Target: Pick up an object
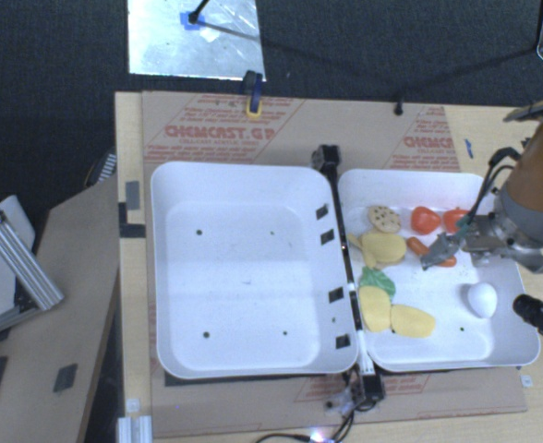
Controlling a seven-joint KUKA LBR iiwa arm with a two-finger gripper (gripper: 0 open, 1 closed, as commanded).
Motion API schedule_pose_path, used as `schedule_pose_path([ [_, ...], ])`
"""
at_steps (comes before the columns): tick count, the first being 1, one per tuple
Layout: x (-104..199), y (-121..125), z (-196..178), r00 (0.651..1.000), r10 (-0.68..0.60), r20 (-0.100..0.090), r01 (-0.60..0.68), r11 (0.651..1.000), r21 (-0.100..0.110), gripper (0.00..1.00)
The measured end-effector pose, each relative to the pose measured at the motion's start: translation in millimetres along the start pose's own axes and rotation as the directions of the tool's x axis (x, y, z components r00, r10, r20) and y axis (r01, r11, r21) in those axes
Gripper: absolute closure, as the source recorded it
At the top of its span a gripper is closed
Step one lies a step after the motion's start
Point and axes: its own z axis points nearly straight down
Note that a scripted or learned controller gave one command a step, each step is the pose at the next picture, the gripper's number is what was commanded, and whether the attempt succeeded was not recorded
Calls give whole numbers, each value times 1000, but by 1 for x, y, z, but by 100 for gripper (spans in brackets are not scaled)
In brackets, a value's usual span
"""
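Both shallow bins, the left bin (244, 275) and the right bin (502, 340), look like smooth white moulded plastic with a soft sheen. Under the left bin lies a matt brown cardboard sheet (225, 127) printed in red, on a pale wood-like desk (128, 155). Beyond the cardboard's far edge a dull, scuffed metal plate (193, 26) rests on dark, rough carpet-like floor (50, 63). In the right bin, the white egg (481, 299) is glossy, the yellow pieces (410, 320) look smooth and waxy, and the red tomato (425, 219) shines. The hand (435, 255) is matt grey metal.
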Motion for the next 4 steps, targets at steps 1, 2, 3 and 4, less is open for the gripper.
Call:
schedule_pose_path([
  [1,38,39,107,1000,-4,-1,4,1000,-2,0],
  [2,48,98,104,1000,-4,0,4,1000,-5,0],
  [3,24,68,105,1000,2,0,-2,1000,2,0],
  [4,24,69,94,1000,0,0,0,1000,-2,100],
])
